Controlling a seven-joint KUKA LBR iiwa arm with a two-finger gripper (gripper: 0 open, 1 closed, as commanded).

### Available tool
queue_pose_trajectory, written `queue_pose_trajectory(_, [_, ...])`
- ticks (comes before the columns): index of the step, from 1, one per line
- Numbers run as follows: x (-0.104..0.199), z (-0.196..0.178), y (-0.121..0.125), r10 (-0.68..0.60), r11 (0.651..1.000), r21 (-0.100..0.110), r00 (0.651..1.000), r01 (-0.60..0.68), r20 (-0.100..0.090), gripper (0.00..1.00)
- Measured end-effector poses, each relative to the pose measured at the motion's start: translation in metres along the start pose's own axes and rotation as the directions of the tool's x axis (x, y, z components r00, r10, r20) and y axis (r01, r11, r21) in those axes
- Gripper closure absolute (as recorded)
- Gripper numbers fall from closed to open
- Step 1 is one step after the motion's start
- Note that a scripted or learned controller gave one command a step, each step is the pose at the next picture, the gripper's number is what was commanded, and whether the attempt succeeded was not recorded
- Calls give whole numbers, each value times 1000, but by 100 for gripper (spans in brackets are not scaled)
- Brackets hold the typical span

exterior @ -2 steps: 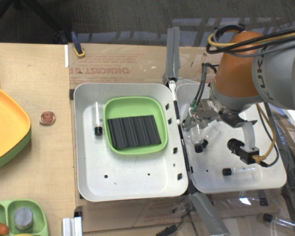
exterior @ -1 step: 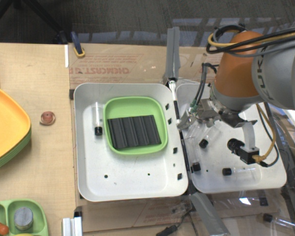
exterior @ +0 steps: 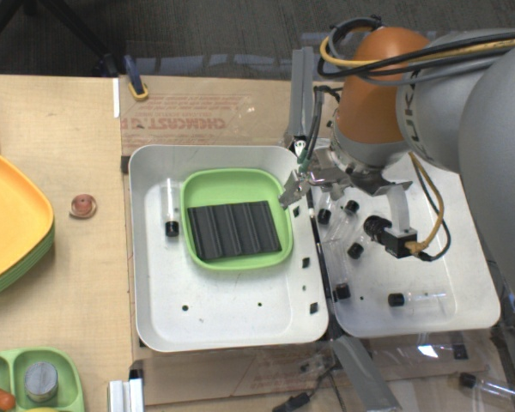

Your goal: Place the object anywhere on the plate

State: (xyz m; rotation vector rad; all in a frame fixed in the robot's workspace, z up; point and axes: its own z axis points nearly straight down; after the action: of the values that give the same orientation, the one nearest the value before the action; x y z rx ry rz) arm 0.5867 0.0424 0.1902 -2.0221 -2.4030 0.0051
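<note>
The slab (exterior: 233,230), a dark ribbed rectangle, already lies flat on the plate (exterior: 232,178). It sits just to the view's left of the fingers (exterior: 299,185) and a little nearer the camera, apart from them. It fills most of the plate's floor, its ribs running away from the camera.

It looks like rubber or soft plastic: probably light, somewhat bendy, with a matt, grippy skin and nothing fragile about it. Being thin and flat, it offers little from above. If it needs shifting, the best hold is likely across a short edge or a corner, pinching its thickness, and it may sag when lifted.

The fingers hang at the plate's right rim, over the seam between the two bins. Nothing shows between them. Whether they are released or clenched I cannot tell, as the wrist hides too much. By the look of it, the placing is done or nearly so.

The plate rests in the left bin (exterior: 215,316), and a tube (exterior: 170,204) lies beyond it on the side away from the fingers. The right bin (exterior: 429,312), on the arm's side of the fingers, holds small black bits.
</note>
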Motion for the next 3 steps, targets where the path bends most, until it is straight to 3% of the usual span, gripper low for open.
queue_pose_trajectory(1, [10, 0, 11, 60, 998, -1, 998, -60, 1, 0])
queue_pose_trajectory(2, [-46, -40, 54, 206, 979, -2, 979, -206, 1, 0])
queue_pose_trajectory(3, [-89, 0, 14, 257, 967, 1, 967, -257, 0, 0])
